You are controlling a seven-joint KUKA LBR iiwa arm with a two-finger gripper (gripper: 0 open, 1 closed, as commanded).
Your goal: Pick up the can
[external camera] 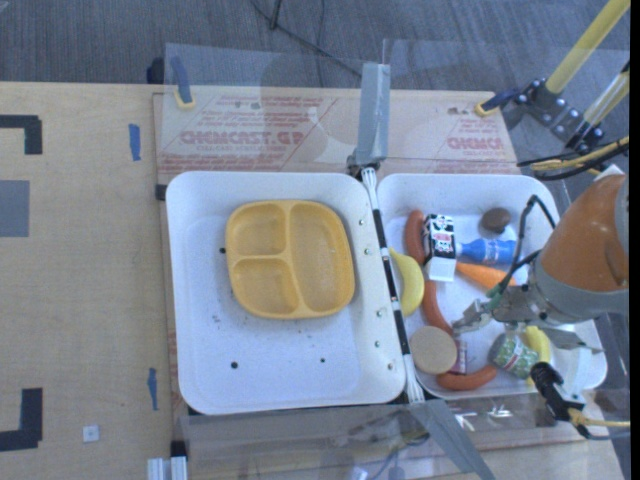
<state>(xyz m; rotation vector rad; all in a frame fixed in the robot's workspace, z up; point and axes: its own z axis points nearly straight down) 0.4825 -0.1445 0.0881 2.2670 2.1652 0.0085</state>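
Arm: grey, orange band (598,238) above the wrist, reaching in from the right over the right bin (395,190).
Gripper (487,311): low over the right bin's middle, above the clutter.
Jaws: blurred against the items beneath; I cannot tell whether open or closed, and nothing shows plainly between them.
Can (436,350): on its side near the right bin's front left, tan round end up toward the camera, touching the red sausage (467,378) curled at its front.
Near the can: banana (407,280) just behind it; green packet (515,355) to its right.
Left bin (200,368): holds a yellow divided plate (290,259).
Worktop (80,268): pale wood.
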